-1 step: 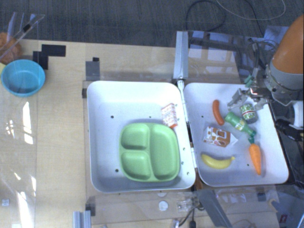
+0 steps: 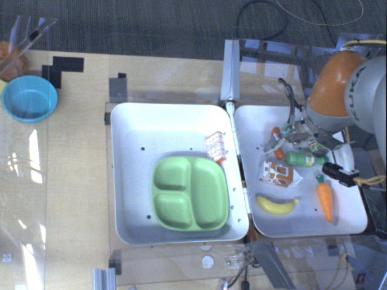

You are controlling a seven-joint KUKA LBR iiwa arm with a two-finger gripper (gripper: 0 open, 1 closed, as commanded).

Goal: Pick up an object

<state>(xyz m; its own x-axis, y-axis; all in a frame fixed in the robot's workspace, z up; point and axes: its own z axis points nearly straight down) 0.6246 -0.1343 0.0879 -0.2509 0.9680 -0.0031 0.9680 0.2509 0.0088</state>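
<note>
Hand (image 2: 283, 139) hovers at right bin's (image 2: 357, 222) upper middle, above green bottle (image 2: 304, 159); finger state cannot be told.

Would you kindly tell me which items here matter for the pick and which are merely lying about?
For the job:
claw
green bottle
snack packet
banana
carrot

Lying about:
green divided plate
small wrapper
blue bowl

Right bin crowded, left bin roomier

A green sectioned plastic plate (image 2: 191, 193) is filling the left white bin's (image 2: 130, 162) middle; a yellow banana (image 2: 277, 205), orange carrot (image 2: 325, 201) and green bottle (image 2: 304, 159) are crowding the right white bin (image 2: 254, 122).
</note>
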